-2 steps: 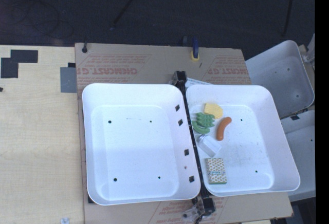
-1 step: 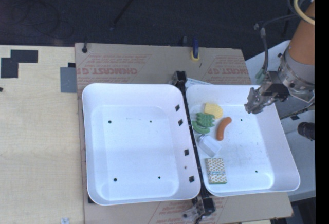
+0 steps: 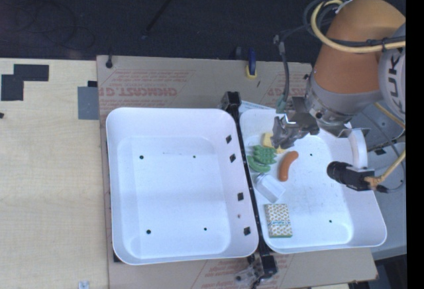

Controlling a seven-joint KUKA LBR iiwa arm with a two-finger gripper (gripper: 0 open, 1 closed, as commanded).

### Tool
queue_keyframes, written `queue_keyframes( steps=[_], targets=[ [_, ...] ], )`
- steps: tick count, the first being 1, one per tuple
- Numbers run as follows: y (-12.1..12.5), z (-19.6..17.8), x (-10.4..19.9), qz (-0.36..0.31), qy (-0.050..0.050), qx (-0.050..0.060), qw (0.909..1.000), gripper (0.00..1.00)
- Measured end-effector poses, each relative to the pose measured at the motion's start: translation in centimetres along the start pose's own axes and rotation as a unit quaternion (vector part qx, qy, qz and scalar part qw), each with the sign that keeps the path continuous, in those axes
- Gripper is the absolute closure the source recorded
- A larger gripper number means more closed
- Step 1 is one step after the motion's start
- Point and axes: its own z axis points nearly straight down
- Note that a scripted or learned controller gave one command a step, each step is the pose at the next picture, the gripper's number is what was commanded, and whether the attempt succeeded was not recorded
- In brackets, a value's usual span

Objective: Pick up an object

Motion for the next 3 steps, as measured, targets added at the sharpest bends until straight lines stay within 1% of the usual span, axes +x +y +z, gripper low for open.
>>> queue_keyframes(
  steps=[1,2,3],
  targets=[
    [7.2,-0.5,3.6,0.002,-0.001,-0.005,1.0000,1.00],
    [9.0,-0.1,9.8,0.001,-0.001,-0.003,1.0000,1.00],
    [9.0,-5.6,15.2,0.001,-0.001,-0.006,1.0000,1.00]
  ],
)
